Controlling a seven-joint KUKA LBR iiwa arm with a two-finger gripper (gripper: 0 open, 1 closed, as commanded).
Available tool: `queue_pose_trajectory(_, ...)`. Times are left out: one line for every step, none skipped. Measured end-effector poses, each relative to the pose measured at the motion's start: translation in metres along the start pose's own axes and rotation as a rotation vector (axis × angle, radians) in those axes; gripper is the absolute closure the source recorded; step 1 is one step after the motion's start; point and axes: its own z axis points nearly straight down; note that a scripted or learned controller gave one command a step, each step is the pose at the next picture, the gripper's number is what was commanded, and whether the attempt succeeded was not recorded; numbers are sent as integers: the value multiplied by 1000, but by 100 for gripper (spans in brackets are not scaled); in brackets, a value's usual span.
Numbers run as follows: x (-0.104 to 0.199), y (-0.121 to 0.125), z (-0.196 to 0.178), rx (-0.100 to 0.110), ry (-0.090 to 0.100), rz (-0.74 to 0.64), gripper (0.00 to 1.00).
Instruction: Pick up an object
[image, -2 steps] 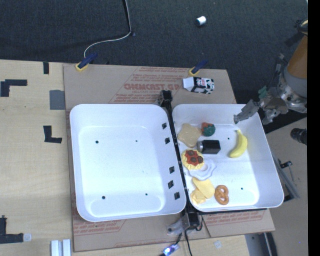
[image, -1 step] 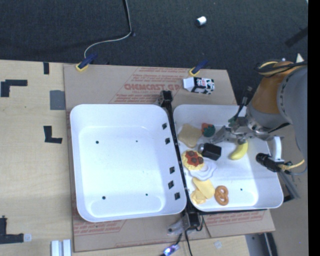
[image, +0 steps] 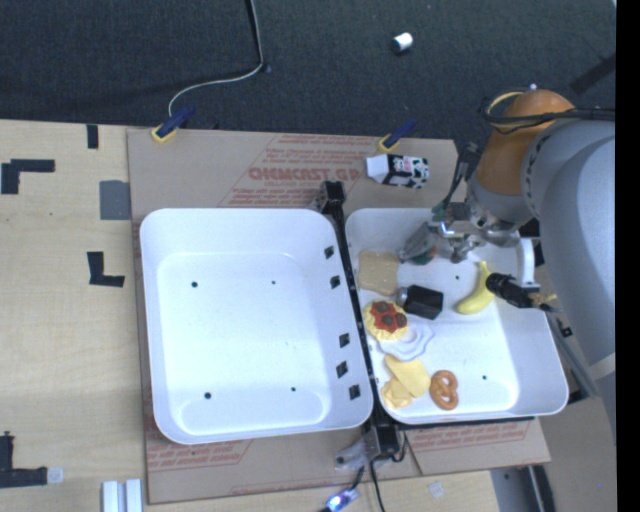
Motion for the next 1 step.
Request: queue_pose_trajectory(-2, -2, -11, 4, -3, 1, 100)
